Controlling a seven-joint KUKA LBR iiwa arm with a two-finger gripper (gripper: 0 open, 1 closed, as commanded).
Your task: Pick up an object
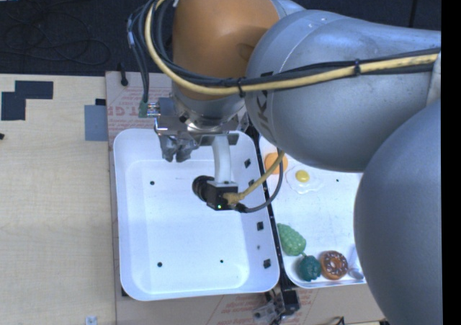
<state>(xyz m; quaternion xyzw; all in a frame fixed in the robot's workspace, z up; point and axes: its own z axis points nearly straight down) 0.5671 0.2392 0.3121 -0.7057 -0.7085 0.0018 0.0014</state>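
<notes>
1. Over the left bin [180, 251], the claw [178, 149] hangs low near the far wall. Open or closed: cannot tell, the wrist blocks the view.
2. Nothing shows in the claw, so there is no grasp yet. Judged step: approach, with the pick not started.
3. All the candidates lie in the right bin [328, 219], well apart from the claw:
   - orange piece [272, 163], at the far end by the divider and partly hidden by the arm
   - fried egg [302, 177], just beside the orange piece
   - green piece [292, 239], nearer the front
   - teal piece [310, 267], touching or nearly touching the donut [333, 264] at the front wall
4. Next move calls for a lift clear of the rim, a traverse across the divider, then a descent centred on one item. The green piece looks the easiest, with bare floor on most sides.
5. The green piece is the only clearly elongated one. Its long axis runs diagonally, from far-left to near-right, so the grip should close across it. The egg and donut are round and flat, with no axis to speak of.
6. Risk: the teal piece and donut crowd each other against the wall, so a clean grip there is unlikely.
</notes>
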